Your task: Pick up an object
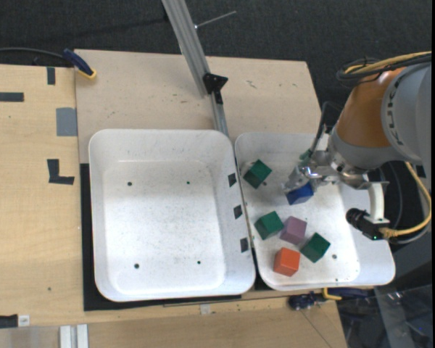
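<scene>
You see the arm [391,114] entering from the right of the frame, its orange band above the wrist, with the gripper [307,174] low over the upper middle of the right bin [370,263]. A blue block [299,193] sits directly at its tips, touching or nearly so; you cannot tell from this angle how far the pincer is parted or whether it has hold of the block. Just left of it lies a dark green cube [257,173]. Lower in the same bin you find another green cube [269,225], a purple cube [293,230], a third green cube [315,246] and an orange cube [287,262], clustered close together. The left bin [101,151] fills the frame's centre.
</scene>
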You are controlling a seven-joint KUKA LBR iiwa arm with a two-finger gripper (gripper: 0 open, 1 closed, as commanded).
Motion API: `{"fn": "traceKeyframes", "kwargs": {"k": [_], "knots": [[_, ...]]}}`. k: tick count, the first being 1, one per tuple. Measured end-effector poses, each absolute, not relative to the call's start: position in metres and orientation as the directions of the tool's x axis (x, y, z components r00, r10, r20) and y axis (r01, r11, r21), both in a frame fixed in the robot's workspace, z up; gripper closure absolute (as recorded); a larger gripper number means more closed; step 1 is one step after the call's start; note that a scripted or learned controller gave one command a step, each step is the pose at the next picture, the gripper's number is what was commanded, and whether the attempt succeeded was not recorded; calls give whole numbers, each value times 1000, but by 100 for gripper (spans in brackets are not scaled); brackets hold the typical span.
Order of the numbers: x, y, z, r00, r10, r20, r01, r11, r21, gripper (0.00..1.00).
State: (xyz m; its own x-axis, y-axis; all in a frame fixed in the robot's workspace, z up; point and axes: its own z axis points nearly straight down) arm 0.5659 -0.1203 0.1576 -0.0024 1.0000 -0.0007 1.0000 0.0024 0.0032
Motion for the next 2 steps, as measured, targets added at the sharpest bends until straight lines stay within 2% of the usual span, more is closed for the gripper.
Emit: {"fn": "traceKeyframes", "kwargs": {"k": [1, 2], "knots": [[559, -120, 216, -2, 1000, -1, 1000, 2, 4, 100], [559, -119, 249, -2, 1000, 0, 1000, 2, 2, 100]]}}
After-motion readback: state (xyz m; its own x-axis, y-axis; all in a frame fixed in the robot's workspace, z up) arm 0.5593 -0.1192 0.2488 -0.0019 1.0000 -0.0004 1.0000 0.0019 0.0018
